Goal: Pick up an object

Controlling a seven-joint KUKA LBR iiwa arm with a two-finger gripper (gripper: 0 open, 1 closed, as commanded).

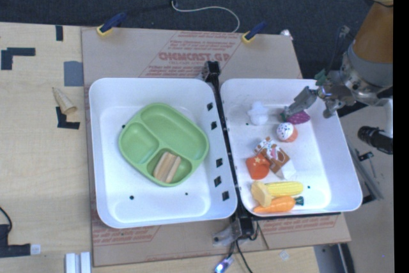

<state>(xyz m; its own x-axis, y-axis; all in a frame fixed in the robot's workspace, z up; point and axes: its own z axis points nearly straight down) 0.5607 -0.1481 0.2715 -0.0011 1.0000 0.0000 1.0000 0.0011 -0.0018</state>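
A carrot point(276, 204) and a corn cob point(279, 188) were seen at the near edge of the right bin point(332, 166), a red toy point(258, 167) and a small packet point(273, 155) behind them. Farther back lay an egg point(285, 132) and a purple object point(298, 117), touched by the gripper point(300, 104); whether it was clenched could not be told. A green tray point(163, 144) was set in the left bin point(108, 137)

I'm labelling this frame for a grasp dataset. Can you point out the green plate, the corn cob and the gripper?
green plate point(148, 126): camera view, bare upper compartment.
corn cob point(283, 188): camera view, middle of the yellow cob.
gripper point(295, 109): camera view, fingertips above the purple object point(299, 117).
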